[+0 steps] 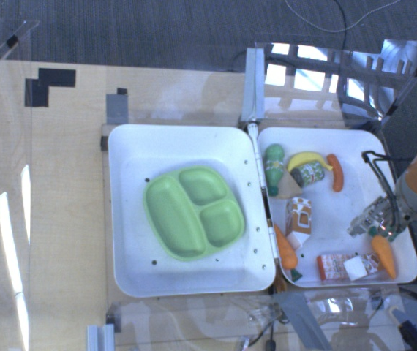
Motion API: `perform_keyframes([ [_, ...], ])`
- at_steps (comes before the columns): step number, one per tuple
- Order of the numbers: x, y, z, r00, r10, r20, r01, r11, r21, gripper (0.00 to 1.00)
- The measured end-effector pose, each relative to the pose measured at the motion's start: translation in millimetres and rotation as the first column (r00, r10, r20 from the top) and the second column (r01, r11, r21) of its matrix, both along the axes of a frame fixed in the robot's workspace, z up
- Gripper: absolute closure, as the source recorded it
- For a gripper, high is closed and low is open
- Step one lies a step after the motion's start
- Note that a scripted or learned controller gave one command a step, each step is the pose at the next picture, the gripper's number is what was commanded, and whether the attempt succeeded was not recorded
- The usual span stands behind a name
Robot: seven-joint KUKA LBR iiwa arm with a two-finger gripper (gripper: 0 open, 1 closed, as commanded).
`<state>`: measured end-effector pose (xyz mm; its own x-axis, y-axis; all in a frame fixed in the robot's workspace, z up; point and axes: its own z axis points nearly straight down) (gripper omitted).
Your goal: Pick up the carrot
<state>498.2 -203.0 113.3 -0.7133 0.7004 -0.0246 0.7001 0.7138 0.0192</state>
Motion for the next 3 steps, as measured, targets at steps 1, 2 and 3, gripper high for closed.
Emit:
perform_keyframes([
  [1, 27, 84, -14, 0.989, 0.145, -0.023, -0.145, 0.989, 0.002, 1.00],
  [2, 60, 140, 73, 0.999, 0.038, -0.022, -0.038, 0.999, 0.003, 1.00],
  [3, 60, 140, 73, 0.999, 0.038, -0.023, -0.038, 0.999, 0.003, 0.00],
])
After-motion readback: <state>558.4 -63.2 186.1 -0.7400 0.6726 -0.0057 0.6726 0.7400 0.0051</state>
